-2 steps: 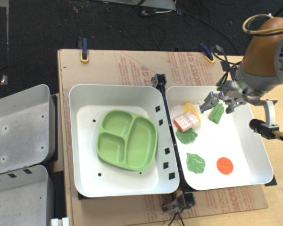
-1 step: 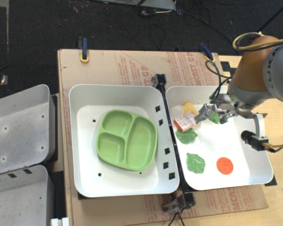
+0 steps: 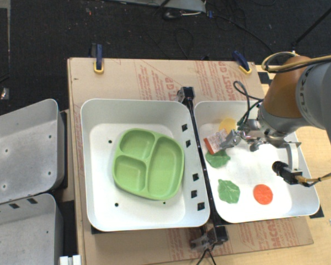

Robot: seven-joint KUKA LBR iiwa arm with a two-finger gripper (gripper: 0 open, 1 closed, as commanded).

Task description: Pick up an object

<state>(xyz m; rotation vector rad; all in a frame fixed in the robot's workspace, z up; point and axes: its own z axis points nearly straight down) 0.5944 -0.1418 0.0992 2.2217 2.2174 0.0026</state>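
Your gripper [image 3: 230, 139] hangs low near the left wall of the right white bin [image 3: 305, 206], over a small red-and-white packet [image 3: 212, 144]; you cannot tell its state. A yellow piece [image 3: 227, 124] sits behind, two green leafy pieces [image 3: 217, 159] [image 3: 229, 191] and an orange round disc [image 3: 263, 194] toward the front edge. The left white bin [image 3: 94, 203] holds a green divided plastic plate [image 3: 149, 163] with open floor around it

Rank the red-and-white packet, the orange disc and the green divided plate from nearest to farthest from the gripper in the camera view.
Measured from the gripper:
1. Red-and-white packet, right bin, just to the gripper's left in the view.
2. Orange disc, right bin, toward the near edge.
3. Green divided plate, in the left bin.
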